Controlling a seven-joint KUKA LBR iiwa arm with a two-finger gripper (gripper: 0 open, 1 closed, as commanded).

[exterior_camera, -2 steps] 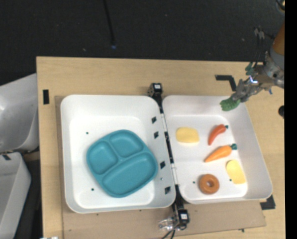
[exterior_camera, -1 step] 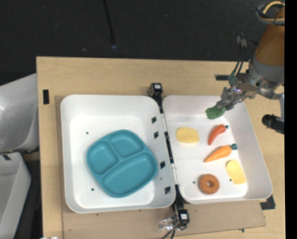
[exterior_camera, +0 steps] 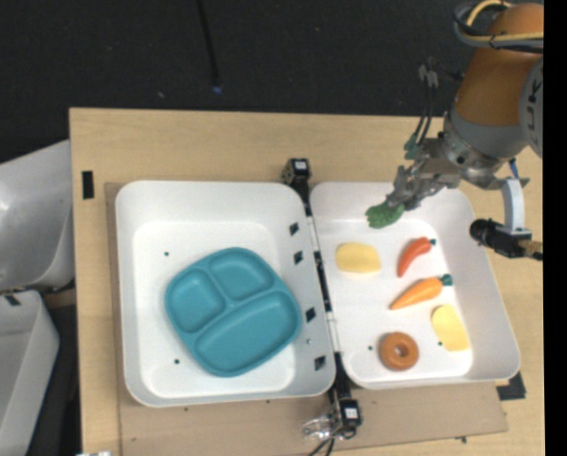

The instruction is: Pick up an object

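The arm [exterior_camera: 497, 74] reaches in from the right over the far end of the right bin [exterior_camera: 487, 350]. Its gripper [exterior_camera: 408, 190] sits low at a green leafy piece [exterior_camera: 386, 214] near the bin's far wall, touching it or just above it; whether the jaws are apart or together cannot be told.

In that bin lie 5 other things: a yellow piece [exterior_camera: 358, 258], a red pepper [exterior_camera: 415, 253], a carrot [exterior_camera: 420, 292], a pale yellow piece [exterior_camera: 449, 328] and a brown ring [exterior_camera: 398, 351], all apart from one another.

The left bin [exterior_camera: 145, 369] holds a blue 3-part plate [exterior_camera: 231, 310].
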